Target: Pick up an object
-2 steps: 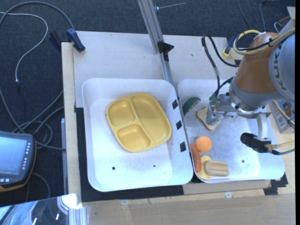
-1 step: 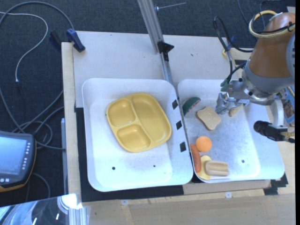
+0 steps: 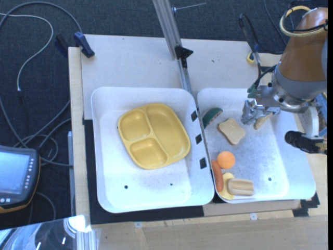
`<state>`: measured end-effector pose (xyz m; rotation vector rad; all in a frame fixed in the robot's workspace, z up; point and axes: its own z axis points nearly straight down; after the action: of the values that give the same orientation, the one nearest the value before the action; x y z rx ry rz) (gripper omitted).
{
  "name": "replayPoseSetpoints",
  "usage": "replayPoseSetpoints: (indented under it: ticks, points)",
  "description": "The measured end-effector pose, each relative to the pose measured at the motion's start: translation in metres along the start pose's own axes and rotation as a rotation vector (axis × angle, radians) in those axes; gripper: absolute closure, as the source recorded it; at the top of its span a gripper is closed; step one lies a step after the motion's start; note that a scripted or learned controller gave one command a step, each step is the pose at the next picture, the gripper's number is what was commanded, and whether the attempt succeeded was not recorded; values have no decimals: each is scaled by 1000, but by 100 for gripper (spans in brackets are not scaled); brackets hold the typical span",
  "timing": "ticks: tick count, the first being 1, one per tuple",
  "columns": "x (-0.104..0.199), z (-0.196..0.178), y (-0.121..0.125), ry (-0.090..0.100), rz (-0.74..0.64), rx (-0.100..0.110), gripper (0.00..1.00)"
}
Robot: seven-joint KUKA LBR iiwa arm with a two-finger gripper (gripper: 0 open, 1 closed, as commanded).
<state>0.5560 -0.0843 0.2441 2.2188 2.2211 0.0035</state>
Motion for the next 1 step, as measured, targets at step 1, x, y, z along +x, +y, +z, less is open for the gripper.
replayPoseSetpoints:
  ticks: [1]
  points:
    - [48, -3, 8, 2, -6, 1, 100]
